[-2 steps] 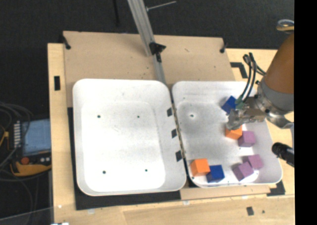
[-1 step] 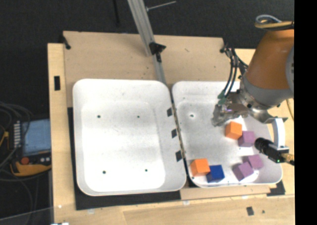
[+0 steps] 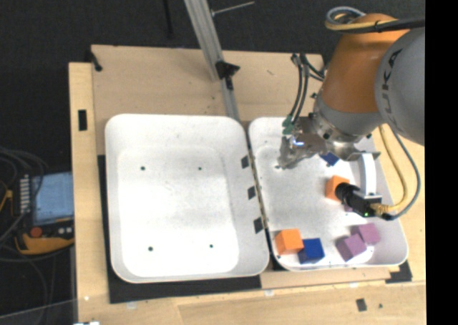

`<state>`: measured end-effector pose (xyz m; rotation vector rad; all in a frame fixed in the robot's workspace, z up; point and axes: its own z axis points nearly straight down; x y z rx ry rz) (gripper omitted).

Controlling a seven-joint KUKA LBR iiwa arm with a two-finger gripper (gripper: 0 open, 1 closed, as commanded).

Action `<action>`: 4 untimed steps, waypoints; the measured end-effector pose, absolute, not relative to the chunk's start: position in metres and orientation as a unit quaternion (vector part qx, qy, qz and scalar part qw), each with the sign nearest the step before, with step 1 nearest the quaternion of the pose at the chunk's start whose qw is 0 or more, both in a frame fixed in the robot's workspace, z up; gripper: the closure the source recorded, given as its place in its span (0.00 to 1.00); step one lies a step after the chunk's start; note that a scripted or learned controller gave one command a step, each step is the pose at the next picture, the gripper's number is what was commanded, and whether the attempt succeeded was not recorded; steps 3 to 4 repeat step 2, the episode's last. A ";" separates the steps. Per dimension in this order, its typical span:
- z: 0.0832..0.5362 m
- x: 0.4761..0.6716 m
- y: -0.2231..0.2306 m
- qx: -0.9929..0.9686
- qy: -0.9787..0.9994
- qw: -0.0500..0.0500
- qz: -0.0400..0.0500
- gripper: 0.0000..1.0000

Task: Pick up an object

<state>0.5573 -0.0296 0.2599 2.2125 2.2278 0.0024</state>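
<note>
Wooden bench (image 3: 164,84), smooth white bins (image 3: 179,195), coloured blocks (image 3: 290,240)

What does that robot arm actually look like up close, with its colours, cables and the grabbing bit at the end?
The arm is a thick, rounded grey casing with a broad orange band above the wrist and dark lettering on the grey. Black cables loop down beside it. At its end sits a small metallic gripper with a green spot.

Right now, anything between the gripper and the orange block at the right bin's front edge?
Nothing visible. The gripper hangs over the rear of the right white bin, and bare bin floor runs from it to the orange cube-shaped block. A blue cube-shaped block sits close on the orange block's right, which may crowd a grasp from that side.
</note>
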 end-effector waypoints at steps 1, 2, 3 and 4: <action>0.244 0.578 0.017 0.705 0.709 0.001 0.000 1.00; 0.251 0.591 0.064 0.705 0.710 0.000 0.001 1.00; 0.251 0.591 0.064 0.705 0.710 0.000 0.001 1.00; 0.251 0.591 0.064 0.705 0.710 0.000 0.001 1.00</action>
